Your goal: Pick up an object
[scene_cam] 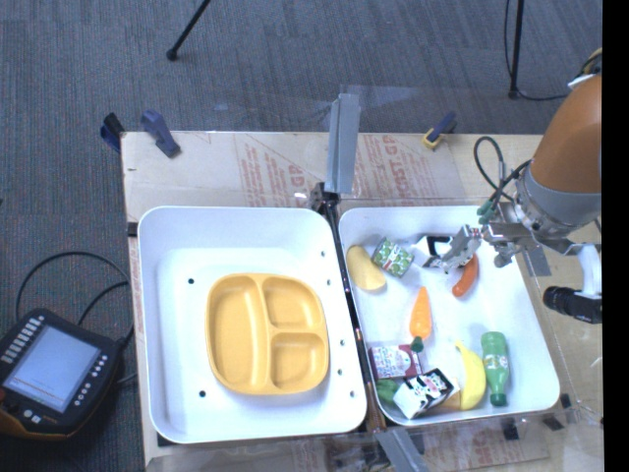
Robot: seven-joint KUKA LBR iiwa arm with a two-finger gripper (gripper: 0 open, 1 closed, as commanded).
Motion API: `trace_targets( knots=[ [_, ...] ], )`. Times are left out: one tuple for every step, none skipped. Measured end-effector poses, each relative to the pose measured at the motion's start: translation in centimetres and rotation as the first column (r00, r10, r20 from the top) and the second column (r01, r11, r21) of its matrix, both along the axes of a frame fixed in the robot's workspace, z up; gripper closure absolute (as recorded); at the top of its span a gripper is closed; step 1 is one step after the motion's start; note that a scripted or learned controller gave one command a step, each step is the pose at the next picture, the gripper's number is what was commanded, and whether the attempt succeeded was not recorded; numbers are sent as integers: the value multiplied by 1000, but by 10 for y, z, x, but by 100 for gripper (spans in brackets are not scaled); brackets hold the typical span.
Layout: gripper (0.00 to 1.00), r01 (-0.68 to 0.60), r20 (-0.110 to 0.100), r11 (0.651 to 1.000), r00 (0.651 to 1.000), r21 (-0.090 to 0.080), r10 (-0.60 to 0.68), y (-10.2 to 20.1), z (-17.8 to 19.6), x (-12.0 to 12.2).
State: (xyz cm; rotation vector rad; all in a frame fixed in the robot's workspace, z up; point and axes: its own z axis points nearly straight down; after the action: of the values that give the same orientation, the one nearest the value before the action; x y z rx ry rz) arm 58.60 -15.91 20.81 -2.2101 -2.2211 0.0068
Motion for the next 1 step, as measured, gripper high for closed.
trace_targets(
  knots=[
    [0, -16, 2, 1000, 1000, 0, 16, 44, -125, 1]
  ],
)
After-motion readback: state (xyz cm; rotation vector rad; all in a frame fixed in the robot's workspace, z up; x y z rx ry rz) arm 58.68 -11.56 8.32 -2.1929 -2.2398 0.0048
